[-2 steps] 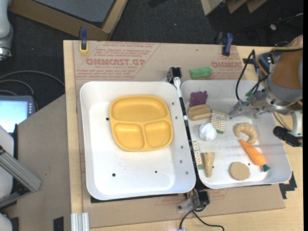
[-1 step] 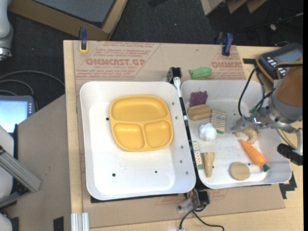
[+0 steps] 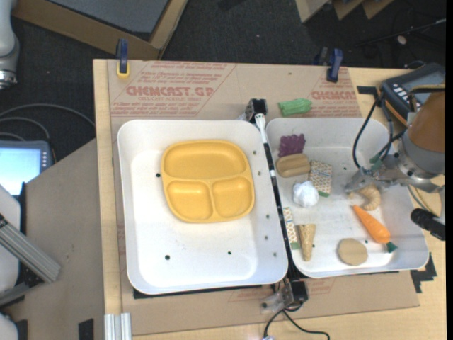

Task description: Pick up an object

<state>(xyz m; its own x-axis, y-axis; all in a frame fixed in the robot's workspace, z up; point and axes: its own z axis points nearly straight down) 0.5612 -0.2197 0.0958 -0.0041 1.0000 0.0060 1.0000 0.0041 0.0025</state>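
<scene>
The gripper [image 3: 362, 184] sits low near the right bin's [image 3: 403, 261] right edge over a pale object [image 3: 369, 197], its grip unclear, so nothing looks lifted yet.

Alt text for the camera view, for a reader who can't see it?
The arm's gripper reaches into the right bin above a carrot, among a bread roll, grapes and a cookie. The left bin holds a yellow tray.

Two blue clamps [image 3: 123, 51] grip the table's [image 3: 71, 190] far edge, holding down a printed cardboard sheet [image 3: 177, 87]. A lit screen [image 3: 21, 168] glows at left, and a black cable [image 3: 290, 324] trails off the near edge.
</scene>
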